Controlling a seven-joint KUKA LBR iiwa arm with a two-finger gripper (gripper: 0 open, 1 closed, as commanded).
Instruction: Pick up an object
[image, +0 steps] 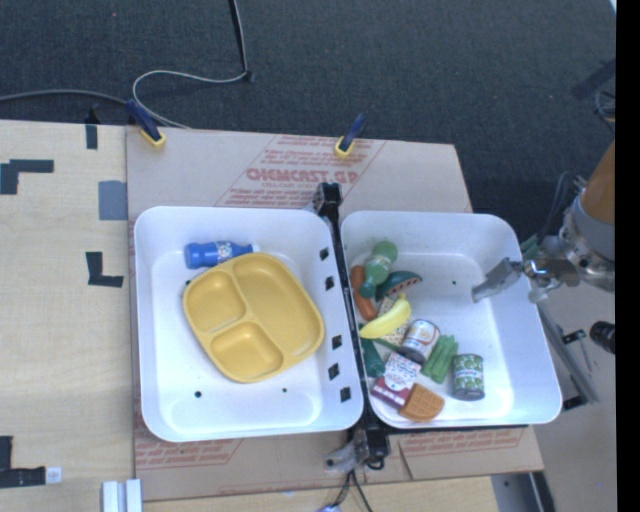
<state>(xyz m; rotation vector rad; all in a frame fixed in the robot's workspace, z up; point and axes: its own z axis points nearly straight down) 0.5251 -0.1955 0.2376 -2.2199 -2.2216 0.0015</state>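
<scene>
A sheet of printed cardboard (300, 170) is lying under two shallow white bins sitting side by side. The left bin (160, 400) is holding a yellow divided plate (253, 316), which is taking up most of its middle, and a blue bottle (216, 253) is lying on its side just beyond the plate's far edge. The right bin (520, 380) is holding a heap of small toy foods crowded against its left wall: a banana (386, 320) is lying across the middle of the heap, a green can (467, 376) is standing to the near right of it, and a small waffle (422, 403) is resting at the near edge. The gripper (495, 282) is hanging over the right side of this bin, well apart from the heap, with nothing between its fingers; how wide the jaws are standing I cannot tell.
</scene>
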